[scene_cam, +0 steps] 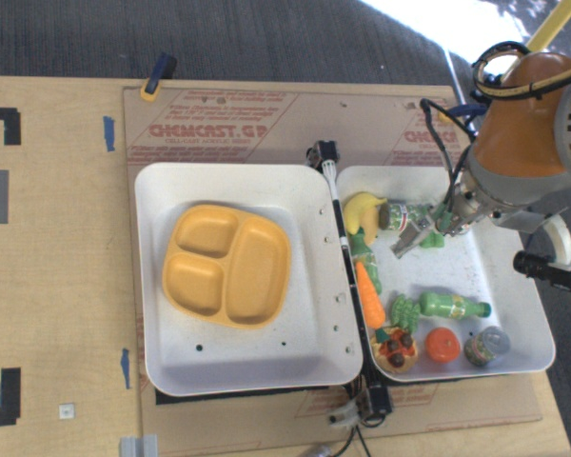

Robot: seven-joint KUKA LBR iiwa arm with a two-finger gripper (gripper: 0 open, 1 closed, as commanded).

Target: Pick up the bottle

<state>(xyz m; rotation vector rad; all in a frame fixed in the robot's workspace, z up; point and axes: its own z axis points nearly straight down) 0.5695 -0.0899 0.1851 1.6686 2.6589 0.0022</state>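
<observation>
The bottle (pixel 452 305) is green and lies on its side in the right bin (pixel 523 284), in the lower half, with its narrow neck toward the right. It rests on the bin floor, apart from my fingers (pixel 417 233).

Just left of the bottle's base is a small green leafy item (pixel 404 311); I cannot tell whether the two touch. Below the bottle, along the near wall, sit three things in a row: a small dish of mixed dark and red pieces (pixel 396 347), a red-orange round item (pixel 443 345), and a greyish ball (pixel 485 346) whose surface is too blurred to identify. An orange carrot (pixel 368 295) lies lengthwise against the left wall of this bin.

My fingers are in the upper part of the right bin, well apart from the bottle. They appear as grey metal pieces angled down and left, set a little apart, with green material around them. I cannot tell whether anything is gripped between them. Just left of them lie a yellow banana (pixel 361 209) and a dark-capped jar-like item (pixel 393 215), partly hidden by each other.

My arm (pixel 523 131), with its orange band, covers the upper right corner of the bin, and cables loop above it.

The left bin (pixel 171 350) holds a yellow divided tray (pixel 228 265) with three compartments. Both bins sit on a cardboard sheet (pixel 228 122) on the table (pixel 48 255), which bears black and blue tape marks.
</observation>
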